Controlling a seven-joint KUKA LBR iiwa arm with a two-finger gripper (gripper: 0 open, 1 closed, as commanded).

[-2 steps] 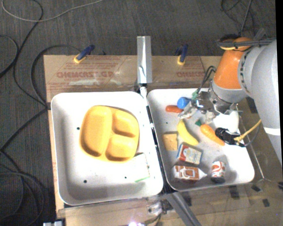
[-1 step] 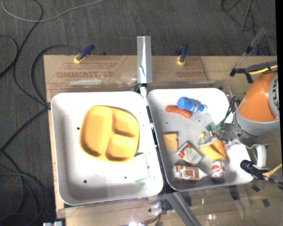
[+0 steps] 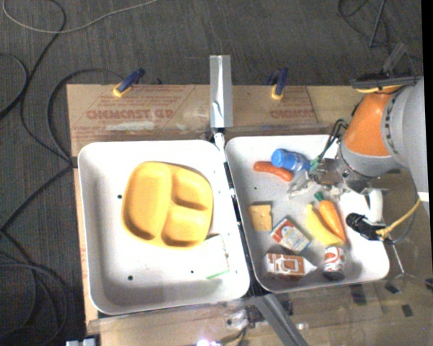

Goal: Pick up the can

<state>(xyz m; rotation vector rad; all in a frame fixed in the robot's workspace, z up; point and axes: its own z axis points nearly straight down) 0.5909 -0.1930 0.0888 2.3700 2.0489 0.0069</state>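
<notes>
the can (image 3: 333, 262) stands near the front edge of the right bin (image 3: 239, 203), toward its front right corner; it is red and white with a dark top, and it sits just right of a brown-and-white carton (image 3: 285, 264). behind the can lie an orange carrot (image 3: 331, 219) and a yellow piece (image 3: 318, 225) side by side, touching or nearly so. a small red-and-white box (image 3: 291, 236) sits tilted left of them, and a tan cracker-like square (image 3: 260, 217) lies further left. toward the back of that bin are a blue bottle-like item (image 3: 287, 159) and a red-orange pepper-shaped piece (image 3: 274, 171) just in front of it. the arm reaches in from the right, its orange band (image 3: 369, 130) above the bin's right rim, and the gripper (image 3: 318, 178) hangs low over the middle right of the bin, near the carrot's green top and well apart from the can. whether the pincer is spread or pressed together i cannot tell; it is a tangle of dark metal and cables here. the left bin (image 3: 106, 281) holds a yellow divided tray (image 3: 169, 204).
</notes>
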